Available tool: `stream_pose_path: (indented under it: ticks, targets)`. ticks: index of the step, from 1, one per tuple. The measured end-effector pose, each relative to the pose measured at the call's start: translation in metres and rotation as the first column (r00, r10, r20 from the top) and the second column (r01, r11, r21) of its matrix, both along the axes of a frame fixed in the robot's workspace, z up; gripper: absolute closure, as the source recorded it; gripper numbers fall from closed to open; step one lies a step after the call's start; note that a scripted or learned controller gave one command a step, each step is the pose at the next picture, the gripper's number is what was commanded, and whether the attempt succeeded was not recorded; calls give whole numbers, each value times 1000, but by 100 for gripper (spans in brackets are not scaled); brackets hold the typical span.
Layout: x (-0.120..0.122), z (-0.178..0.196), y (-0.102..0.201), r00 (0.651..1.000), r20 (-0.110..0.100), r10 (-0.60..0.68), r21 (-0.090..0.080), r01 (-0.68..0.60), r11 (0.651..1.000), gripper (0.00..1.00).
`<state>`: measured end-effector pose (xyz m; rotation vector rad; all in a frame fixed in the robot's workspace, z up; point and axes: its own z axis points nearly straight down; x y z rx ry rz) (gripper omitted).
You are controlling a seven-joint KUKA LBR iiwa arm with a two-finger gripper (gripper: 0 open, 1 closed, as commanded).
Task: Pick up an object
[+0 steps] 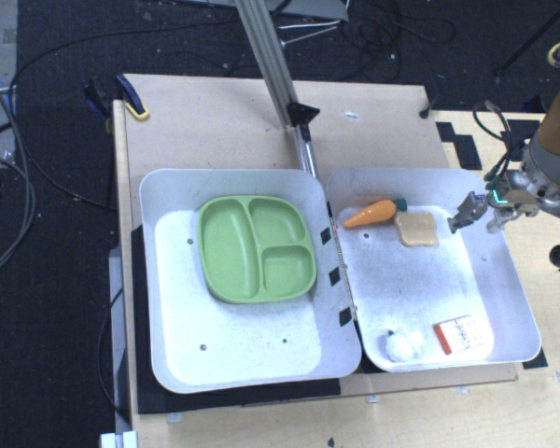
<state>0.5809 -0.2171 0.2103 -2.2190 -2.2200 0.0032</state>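
No text, label, brand or number can be read anywhere here. The small red-and-white carton (463, 335) lying in the right white bin (504, 287) bears printing on its face, but it is too small and blurred to make out any letters.

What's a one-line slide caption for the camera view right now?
Gripper poised over right bin's far edge; carrot and sponge nearby.
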Motion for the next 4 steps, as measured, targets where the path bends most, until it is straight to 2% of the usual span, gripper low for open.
stream_pose_path:
  ticks: [1, 2, 3, 4]
  targets:
    - [1, 2, 0, 1000, 4, 1, -1, -1, 1000, 0]
    - [-4, -50, 10, 1000, -1, 0, 1, 0, 1000, 0]
    - [-1, -113, 5, 1000, -1, -1, 0, 1, 1000, 0]
    - [-1, -118, 6, 1000, 4, 0, -2, 0, 1000, 0]
